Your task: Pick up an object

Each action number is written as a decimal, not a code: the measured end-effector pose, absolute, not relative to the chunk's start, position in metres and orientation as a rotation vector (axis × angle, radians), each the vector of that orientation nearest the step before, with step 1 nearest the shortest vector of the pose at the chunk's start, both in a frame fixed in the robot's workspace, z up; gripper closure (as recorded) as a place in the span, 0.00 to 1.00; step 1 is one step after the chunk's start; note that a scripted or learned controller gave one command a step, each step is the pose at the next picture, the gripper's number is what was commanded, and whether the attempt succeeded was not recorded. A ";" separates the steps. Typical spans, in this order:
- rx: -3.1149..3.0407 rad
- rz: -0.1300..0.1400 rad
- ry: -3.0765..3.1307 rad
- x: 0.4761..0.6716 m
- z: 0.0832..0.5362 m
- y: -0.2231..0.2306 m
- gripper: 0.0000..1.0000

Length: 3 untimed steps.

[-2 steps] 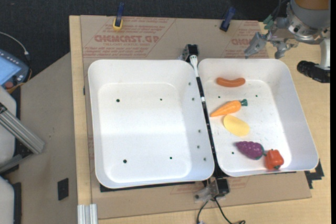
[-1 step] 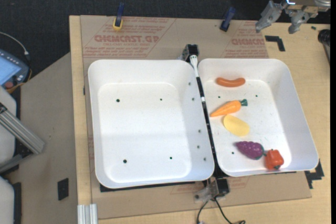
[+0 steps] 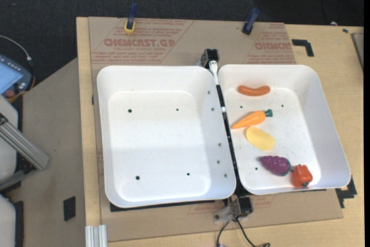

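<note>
Where the right bin (image 3: 324, 118) meets its near edge, a red pepper (image 3: 301, 175) sits close to the near right corner, with a purple bunch of grapes (image 3: 274, 165) just beside it on the left. Farther back lies a pale yellow piece (image 3: 260, 138), near the bin's middle, and just beyond it an orange carrot (image 3: 251, 119) lies at a slant, its green top pointing toward the right edge. A reddish sausage (image 3: 254, 89) lies crosswise near the far edge. The left bin (image 3: 110, 124) touches the right bin along their shared edge. Two blue clamps (image 3: 132, 17) grip the bench's far edge. How the pincer stands, I cannot tell.
</note>
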State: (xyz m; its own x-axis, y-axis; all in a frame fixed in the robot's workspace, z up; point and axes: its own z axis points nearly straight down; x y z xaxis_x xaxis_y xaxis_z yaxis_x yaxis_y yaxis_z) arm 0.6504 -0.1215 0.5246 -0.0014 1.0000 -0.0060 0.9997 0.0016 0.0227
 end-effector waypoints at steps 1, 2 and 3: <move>2.206 0.009 2.232 0.633 0.538 0.002 0.00; 2.208 0.009 2.233 0.667 0.534 0.106 0.00; 2.222 -0.022 2.238 0.663 0.328 0.199 0.00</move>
State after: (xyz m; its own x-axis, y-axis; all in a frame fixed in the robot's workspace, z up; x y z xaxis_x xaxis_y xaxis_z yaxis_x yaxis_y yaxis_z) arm 0.6633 0.1991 0.3281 -0.0075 1.0000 -0.0014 0.9998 0.0075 -0.0186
